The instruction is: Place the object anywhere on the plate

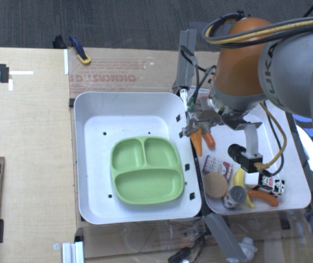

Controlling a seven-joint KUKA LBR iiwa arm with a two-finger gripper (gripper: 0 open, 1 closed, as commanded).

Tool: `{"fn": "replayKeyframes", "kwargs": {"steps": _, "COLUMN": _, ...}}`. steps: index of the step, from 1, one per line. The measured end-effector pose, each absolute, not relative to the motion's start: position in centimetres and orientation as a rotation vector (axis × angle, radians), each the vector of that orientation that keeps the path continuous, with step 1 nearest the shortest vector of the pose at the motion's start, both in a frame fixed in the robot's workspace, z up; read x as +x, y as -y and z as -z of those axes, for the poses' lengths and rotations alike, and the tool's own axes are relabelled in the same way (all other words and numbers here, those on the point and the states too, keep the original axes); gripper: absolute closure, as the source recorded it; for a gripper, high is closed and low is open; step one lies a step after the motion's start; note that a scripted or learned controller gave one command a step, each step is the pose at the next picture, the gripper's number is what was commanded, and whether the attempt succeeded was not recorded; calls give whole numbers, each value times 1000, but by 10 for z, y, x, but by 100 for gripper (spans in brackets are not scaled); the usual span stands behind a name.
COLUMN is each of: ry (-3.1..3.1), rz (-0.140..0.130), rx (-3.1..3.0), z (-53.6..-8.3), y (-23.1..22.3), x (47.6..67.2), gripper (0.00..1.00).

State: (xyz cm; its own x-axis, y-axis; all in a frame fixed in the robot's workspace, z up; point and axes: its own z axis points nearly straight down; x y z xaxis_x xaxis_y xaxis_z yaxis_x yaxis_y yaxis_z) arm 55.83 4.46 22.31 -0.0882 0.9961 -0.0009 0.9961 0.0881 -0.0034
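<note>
Down front sits the green plate, bare. Over the right bin the hand seems to pinch an orange carrot (barely lifted); next comes carrying it leftward.

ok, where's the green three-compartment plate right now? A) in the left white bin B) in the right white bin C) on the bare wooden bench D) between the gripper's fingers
A: the green three-compartment plate lies flat in the left white bin, while the gripper is over the right white bin.
</note>
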Motion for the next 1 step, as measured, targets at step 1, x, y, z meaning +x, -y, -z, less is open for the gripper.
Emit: {"fn": "replayKeyframes", "kwargs": {"steps": 1, "ry": 2315, "rz": -5, "rx": -2122, "z": -223, "y": -44, "x": 558, "gripper": 0}}
